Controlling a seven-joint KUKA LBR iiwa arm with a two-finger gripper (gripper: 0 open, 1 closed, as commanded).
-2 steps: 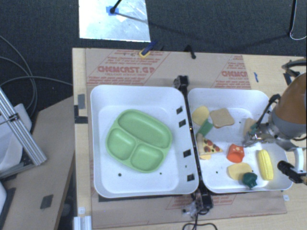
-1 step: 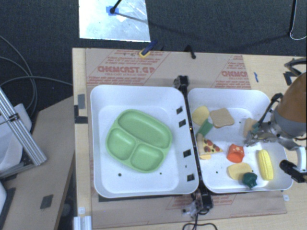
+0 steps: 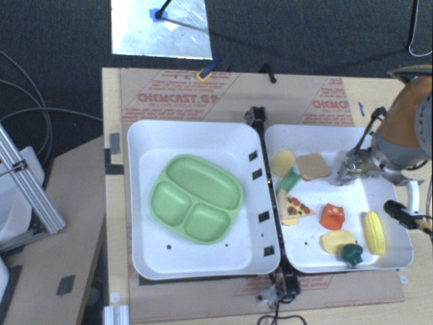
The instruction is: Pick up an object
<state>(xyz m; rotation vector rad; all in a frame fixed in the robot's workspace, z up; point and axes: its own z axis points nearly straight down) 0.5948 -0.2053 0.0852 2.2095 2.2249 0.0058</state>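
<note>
Gripper [image 3: 346, 171]: low in right bin [image 3: 379, 259], finger state cannot tell. Bread slice [image 3: 312, 166] near, at its 9 o'clock; red pepper [image 3: 332, 216] at 6 o'clock, apart.

Left bin [image 3: 145, 202]: you see a green divided plate [image 3: 196, 198] lying in it.
Floor: a shiny sheet [image 3: 159, 19] lies beyond your bench.

Toy foods [image 3: 323, 212] scattered in right bin [image 3: 389, 259]
</note>
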